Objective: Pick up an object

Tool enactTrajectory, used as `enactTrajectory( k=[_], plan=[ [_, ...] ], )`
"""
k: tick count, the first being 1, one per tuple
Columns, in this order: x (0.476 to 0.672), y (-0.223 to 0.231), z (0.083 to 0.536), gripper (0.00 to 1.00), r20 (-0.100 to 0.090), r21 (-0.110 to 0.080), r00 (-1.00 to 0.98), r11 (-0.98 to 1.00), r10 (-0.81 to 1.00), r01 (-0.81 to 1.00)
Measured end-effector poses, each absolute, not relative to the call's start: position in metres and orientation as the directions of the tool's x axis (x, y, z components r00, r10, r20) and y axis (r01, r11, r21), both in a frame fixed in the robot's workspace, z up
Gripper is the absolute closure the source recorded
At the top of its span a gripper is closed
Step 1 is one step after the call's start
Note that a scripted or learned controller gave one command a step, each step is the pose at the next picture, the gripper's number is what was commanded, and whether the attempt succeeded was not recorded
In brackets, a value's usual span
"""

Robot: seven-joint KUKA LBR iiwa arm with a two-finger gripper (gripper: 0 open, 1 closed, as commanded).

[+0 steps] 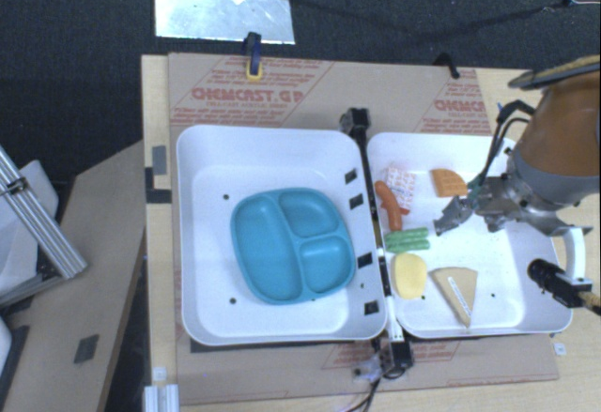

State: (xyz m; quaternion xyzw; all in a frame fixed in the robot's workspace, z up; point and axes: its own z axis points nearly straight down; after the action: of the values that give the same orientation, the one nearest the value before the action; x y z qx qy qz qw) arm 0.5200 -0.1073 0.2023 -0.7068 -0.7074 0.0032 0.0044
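Observation:
The right bin (535, 307) holds several small objects. An orange sausage (390, 202) lies by the divider, with a white and red packet (402, 182) just behind it. Further right at the back sits an orange piece (448, 182). A green item (407, 239) lies across the bin's left side, a yellow lump (409, 275) in front of it, and a tan wedge (455, 289) near the front. My gripper (454, 215) hangs over the middle of this bin, right of the green item and below the orange piece. Nothing shows in its grasp.
The left bin (202, 213) bears a blue divided plate (289, 244). Black clips (357, 204) line the divider between the bins. The arm's grey and orange body (559, 157) covers the right bin's far right side. A black part (554, 279) juts out near the front right corner.

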Motion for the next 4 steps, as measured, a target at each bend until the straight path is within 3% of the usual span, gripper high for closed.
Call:
enactTrajectory(
  k=[1, 3, 4],
  plan=[
    [0.523, -0.107, 0.208, 0.00, 0.000, 0.001, -0.003, 0.003, 1.000, 1.000],
    [0.516, -0.097, 0.091, 0.00, 0.002, -0.004, -0.001, 0.001, 1.000, 1.000],
    [0.520, -0.098, 0.087, 0.00, -0.002, 0.009, 0.001, -0.001, 1.000, 1.000]
  ],
)
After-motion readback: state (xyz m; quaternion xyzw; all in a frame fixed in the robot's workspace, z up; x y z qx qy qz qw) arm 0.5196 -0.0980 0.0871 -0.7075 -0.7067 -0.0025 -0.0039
